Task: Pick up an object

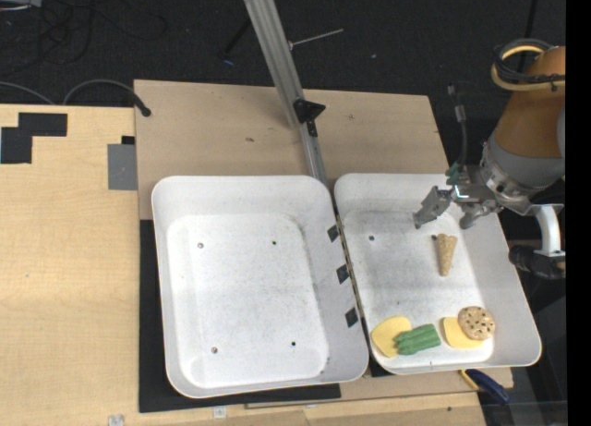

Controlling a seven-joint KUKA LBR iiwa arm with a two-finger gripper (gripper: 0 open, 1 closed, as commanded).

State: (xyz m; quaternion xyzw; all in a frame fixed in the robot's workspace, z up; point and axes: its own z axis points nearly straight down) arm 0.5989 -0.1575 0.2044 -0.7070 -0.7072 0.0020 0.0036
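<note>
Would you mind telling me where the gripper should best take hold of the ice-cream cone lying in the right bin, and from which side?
I would grip the ice-cream cone across its wider upper half, coming straight down from above. It lies flat with its long axis running up and down the view, narrowing toward the near end, so fingers closing from its left and right should hold better there. It lies apart from the other items, and the gripper is just above it.

The arm [528, 128] is cut off by the view's right edge above its orange band, the green piece [417, 339] covers part of the yellow piece [389, 333] beneath it, and a blue-and-yellow thing [484, 383] pokes out half hidden under the right bin [499, 258].
</note>
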